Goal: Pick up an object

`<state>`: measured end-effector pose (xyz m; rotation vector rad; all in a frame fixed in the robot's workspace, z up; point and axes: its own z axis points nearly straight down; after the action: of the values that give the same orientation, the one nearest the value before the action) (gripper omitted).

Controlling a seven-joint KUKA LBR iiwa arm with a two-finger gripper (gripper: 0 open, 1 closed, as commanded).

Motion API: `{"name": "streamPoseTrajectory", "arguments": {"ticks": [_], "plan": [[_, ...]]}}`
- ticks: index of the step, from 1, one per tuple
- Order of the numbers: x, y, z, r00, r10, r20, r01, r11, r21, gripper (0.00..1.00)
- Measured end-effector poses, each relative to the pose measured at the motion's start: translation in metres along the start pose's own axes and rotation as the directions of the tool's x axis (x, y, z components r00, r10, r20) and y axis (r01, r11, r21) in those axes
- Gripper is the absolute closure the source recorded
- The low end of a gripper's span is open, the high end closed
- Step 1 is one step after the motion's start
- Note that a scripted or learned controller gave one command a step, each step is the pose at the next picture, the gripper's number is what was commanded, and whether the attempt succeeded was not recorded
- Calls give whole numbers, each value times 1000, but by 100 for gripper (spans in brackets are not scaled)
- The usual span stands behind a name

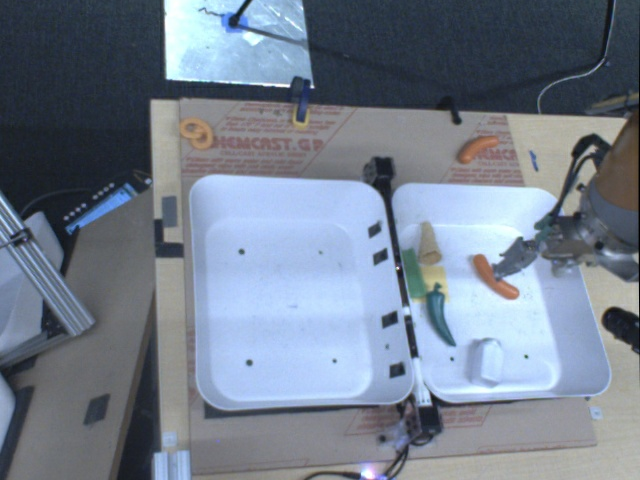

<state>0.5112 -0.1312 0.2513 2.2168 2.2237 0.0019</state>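
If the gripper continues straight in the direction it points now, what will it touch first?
Probably the orange sausage: the gripper points left and slightly down, just beside it. Height above the right bin is unclear.

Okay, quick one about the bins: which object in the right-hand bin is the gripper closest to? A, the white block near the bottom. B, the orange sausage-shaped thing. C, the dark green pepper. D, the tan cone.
B: the gripper sits right beside the orange sausage-shaped piece in the right bin, while the green pepper, the tan cone and the white block lie farther off.
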Motion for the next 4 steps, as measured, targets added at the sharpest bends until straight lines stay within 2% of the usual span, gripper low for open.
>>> {"name": "streamPoseTrajectory", "arguments": {"ticks": [1,2,3,4], "plan": [[-23,3,115,1000,3,-1,-3,1000,8,0],[8,58,169,1000,-5,-1,5,1000,-1,0],[5,57,156,1000,-2,0,2,1000,-2,100],[-22,39,2,1000,4,6,-4,1000,-16,100]]}}
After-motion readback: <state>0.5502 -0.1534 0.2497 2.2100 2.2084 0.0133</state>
